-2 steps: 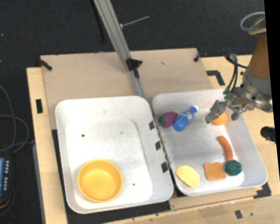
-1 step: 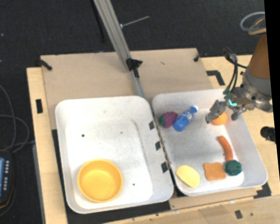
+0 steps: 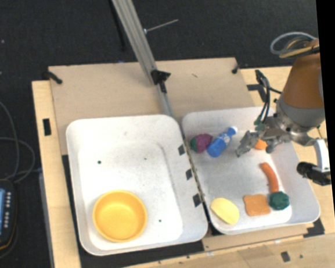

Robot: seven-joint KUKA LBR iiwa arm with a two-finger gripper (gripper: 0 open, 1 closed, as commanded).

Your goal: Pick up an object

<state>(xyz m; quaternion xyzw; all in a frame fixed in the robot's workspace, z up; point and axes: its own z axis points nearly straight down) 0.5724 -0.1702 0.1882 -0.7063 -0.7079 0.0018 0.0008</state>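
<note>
My gripper [image 3: 256,145] hangs over the upper right part of the right bin [image 3: 236,118], its fingers spread open. A small orange piece [image 3: 260,145] shows between them, on the bin floor as far as I can tell. Just left of the gripper a blue bottle [image 3: 219,143] lies next to a purple and green ball [image 3: 201,142]. Below the gripper an orange carrot-like stick [image 3: 270,176] lies with a dark green lump [image 3: 279,200] at its lower end. An orange block [image 3: 256,204] and a pale yellow oval [image 3: 225,210] rest near the front wall.
The left bin [image 3: 127,140] holds a yellow bowl [image 3: 120,215] in its front left corner. A slanted metal pole [image 3: 139,39] rises behind the bins. The arm's orange band [image 3: 303,83] stands over the right bin's right edge.
</note>
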